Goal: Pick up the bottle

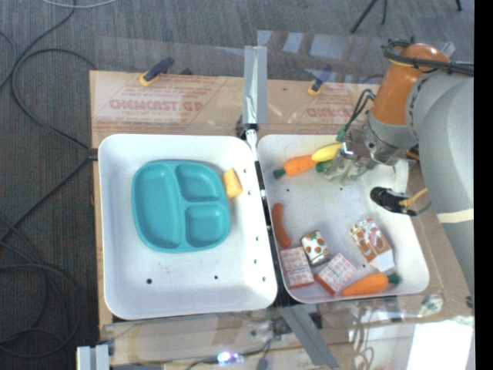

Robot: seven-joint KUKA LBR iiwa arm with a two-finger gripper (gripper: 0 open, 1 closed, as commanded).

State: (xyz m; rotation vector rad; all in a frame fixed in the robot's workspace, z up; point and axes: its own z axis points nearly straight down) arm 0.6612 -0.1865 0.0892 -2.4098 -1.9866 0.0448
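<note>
My gripper (343, 165) hangs low over the far end of the right bin (416, 280), right beside a small yellow banana-shaped toy (326, 153) and a toy carrot (299, 165). I see nothing held in it. Nearer the front right lies a red-and-white patterned pack with a white end (375, 243), the most bottle-like thing here; I cannot tell for sure that it is the bottle. It lies well apart from the gripper.
The right bin also holds a brown sausage (280, 223), three small patterned cartons (314, 247) (295, 267) (336, 272) and a second carrot (368, 285). In the left bin (115, 284) sit a teal divided plate (182, 205) and an orange-yellow block (232, 183).
</note>
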